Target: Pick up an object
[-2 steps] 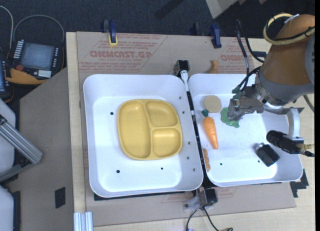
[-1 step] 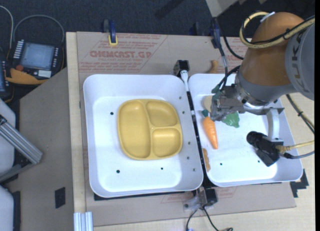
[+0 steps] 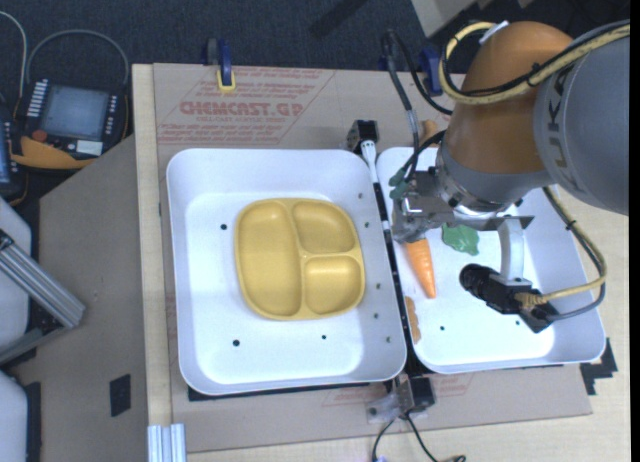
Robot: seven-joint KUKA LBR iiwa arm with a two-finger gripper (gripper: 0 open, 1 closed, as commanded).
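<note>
One carrot [image 3: 421, 264] lies in my right bin [image 3: 560, 342] beneath the gripper [image 3: 412, 215], whose state I cannot tell; light, stiff, smooth, best grasped mid-length.

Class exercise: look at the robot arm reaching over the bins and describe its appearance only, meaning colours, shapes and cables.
The arm is bulky and rounded, with a grey shell and a broad orange band above the wrist. A yellowish cable loops beside the orange section, and dark cables run along it. The gripper is a small metallic-grey assembly.
</note>
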